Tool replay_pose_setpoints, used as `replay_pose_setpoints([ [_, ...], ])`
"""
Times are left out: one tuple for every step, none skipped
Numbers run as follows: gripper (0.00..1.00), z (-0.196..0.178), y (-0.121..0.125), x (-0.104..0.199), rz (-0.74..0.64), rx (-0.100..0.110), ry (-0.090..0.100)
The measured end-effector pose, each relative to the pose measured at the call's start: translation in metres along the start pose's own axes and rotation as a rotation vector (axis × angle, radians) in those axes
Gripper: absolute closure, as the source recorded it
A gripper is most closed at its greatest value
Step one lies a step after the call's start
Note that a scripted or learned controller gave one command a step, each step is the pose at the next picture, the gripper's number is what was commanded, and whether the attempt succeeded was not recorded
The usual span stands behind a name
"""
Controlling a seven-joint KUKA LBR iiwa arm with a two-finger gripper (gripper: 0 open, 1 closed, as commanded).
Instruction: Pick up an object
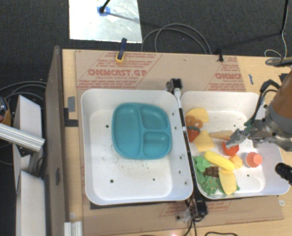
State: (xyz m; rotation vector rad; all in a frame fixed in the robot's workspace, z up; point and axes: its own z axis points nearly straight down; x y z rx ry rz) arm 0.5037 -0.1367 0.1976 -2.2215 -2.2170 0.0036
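The right bin point(264, 183) holds several toy foods. Among them are a red round piece point(230, 149), a tan cone point(219, 135), a yellow corn cob point(218, 160), a yellow wedge point(204, 140) and an orange-pink piece point(254, 159). My gripper point(236, 137) reaches in from the right and hangs low, just above the red round piece and beside the tip of the tan cone. Whether it touches either, I cannot tell. Nothing is visibly lifted.
A teal divided plate point(141, 131) lies in the left bin point(99, 181). More toys crowd the right bin's left side: a yellow piece point(197, 116), green pieces point(208, 184) and a yellow banana point(228, 182). The bins' shared wall point(184, 141) runs down the middle. Cables lie behind the bench.
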Motion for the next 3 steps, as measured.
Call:
replay_pose_setpoints([
  [0.00,0.108,0.028,-0.015,-0.003,-0.001,0.000],
  [1.00,0.092,0.029,-0.015,-0.004,-0.007,-0.001],
  [1.00,-0.006,0.067,0.052,-0.015,-0.017,0.000],
])
